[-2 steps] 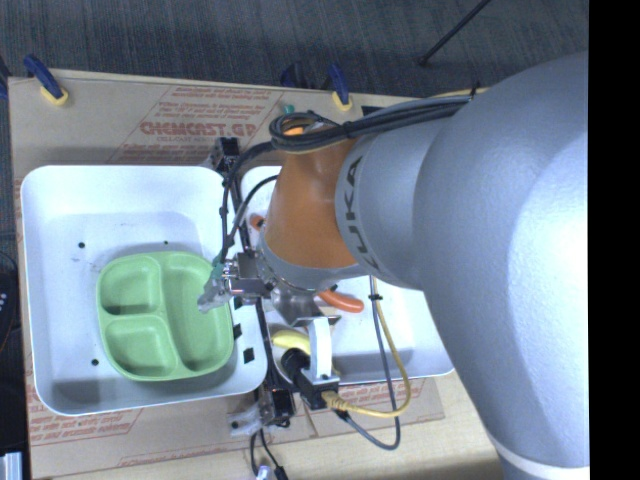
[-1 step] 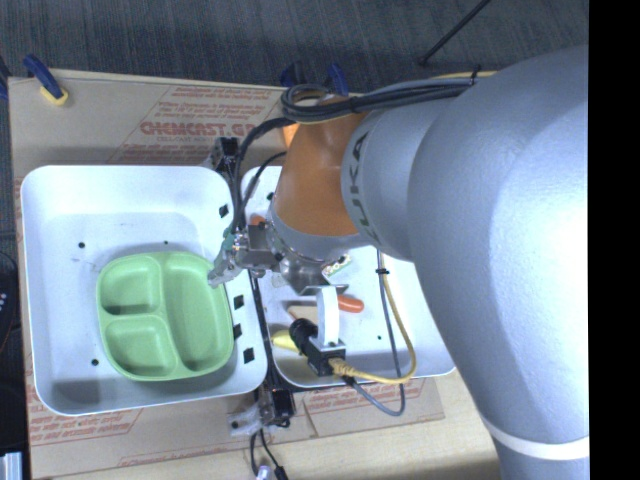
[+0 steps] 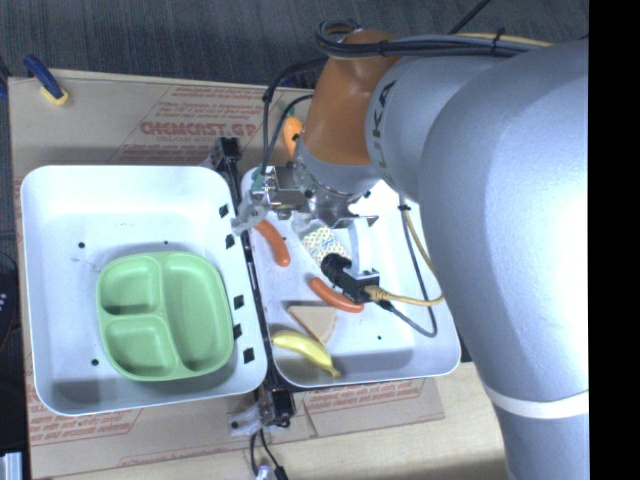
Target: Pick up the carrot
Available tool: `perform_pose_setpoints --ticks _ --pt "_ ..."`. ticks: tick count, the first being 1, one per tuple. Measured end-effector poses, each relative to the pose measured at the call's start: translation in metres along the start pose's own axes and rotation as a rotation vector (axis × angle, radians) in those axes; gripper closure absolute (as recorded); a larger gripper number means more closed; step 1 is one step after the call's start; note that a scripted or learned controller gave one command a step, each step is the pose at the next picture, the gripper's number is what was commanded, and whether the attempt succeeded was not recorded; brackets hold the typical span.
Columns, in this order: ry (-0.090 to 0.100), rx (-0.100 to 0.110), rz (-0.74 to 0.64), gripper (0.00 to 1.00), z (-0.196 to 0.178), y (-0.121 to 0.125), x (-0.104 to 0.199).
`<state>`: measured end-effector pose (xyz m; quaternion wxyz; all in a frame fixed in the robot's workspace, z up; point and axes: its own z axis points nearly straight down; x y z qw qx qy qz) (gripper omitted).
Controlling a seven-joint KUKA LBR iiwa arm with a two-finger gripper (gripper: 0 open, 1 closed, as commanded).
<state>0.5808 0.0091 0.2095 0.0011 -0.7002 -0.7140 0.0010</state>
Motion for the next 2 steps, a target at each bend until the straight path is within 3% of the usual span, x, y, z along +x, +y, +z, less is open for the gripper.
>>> perform_pose_setpoints --ticks 1,2 --pt "0.001 0.001 -0.142 0.00 0.018 -0.012 -0.057" --pt "0.001 0.003 -0.155 0.00 0.019 -0.070 0.017"
